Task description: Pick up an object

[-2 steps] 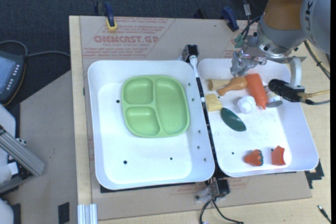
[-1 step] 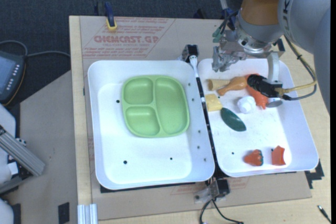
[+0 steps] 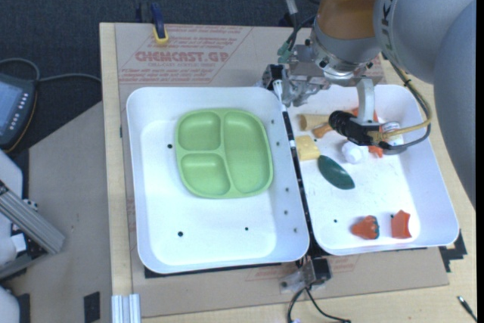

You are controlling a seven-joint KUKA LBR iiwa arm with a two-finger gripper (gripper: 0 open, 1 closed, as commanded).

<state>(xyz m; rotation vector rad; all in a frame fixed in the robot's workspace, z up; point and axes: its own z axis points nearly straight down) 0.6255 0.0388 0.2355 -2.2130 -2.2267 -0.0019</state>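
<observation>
- The grey arm [image 3: 423, 4] reaches in from the right, over the far edge of the right bin [image 3: 435, 185].
- The left bin [image 3: 151, 185] on the worktop holds a green divided plate [image 3: 224, 153].
- The hand [image 3: 296, 91] hangs by the divide between bins; whether it is open or closed, I cannot tell.
- In the right bin: a dark green leaf-shaped piece [image 3: 336, 172], a pale yellow block [image 3: 306, 148], two red-orange pieces [image 3: 365, 227] near the front.

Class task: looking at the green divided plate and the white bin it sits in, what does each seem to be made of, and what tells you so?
Green divided plate: probably moulded plastic, matte, with even colour and soft rounded dividers. White bin: likely thin formed plastic, slightly glossy, with a rolled rim.
</observation>
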